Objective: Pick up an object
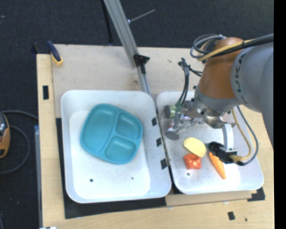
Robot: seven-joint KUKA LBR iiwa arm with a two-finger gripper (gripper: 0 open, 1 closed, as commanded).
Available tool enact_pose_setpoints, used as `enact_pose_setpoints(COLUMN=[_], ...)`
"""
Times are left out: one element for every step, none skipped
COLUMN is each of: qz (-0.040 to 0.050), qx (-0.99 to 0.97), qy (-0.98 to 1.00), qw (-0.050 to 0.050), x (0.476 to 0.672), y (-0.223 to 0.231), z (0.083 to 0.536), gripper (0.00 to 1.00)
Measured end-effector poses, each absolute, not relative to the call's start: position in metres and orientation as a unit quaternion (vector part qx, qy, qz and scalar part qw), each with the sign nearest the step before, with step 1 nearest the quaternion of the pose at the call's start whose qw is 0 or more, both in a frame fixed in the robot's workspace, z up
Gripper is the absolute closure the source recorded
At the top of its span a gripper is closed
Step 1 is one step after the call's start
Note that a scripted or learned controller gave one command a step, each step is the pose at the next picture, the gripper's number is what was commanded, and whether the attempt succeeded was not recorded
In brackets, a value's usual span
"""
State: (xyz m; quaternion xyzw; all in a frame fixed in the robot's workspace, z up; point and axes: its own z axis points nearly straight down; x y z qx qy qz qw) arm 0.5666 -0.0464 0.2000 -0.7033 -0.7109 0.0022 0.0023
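Arm reaches in from the right, over the far part of the right bin. Gripper sits low by that bin's left wall; whether it is apart or together, cannot tell. Nothing seen in its grasp. In the right bin, near side: yellow piece, red piece touching just below it, orange carrot to their right. Left bin holds a teal divided plate.
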Motion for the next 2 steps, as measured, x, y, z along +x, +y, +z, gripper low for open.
enact_pose_setpoints(qz=[0.0014, 0.0019], qx=[-0.703, -0.702], qy=[-0.711, -0.712], qw=[0.001, 0.002], x=[0.558, 0.559], y=[0.007, 0.07], z=[0.219, 0.222], gripper=[1.0, 1.0])
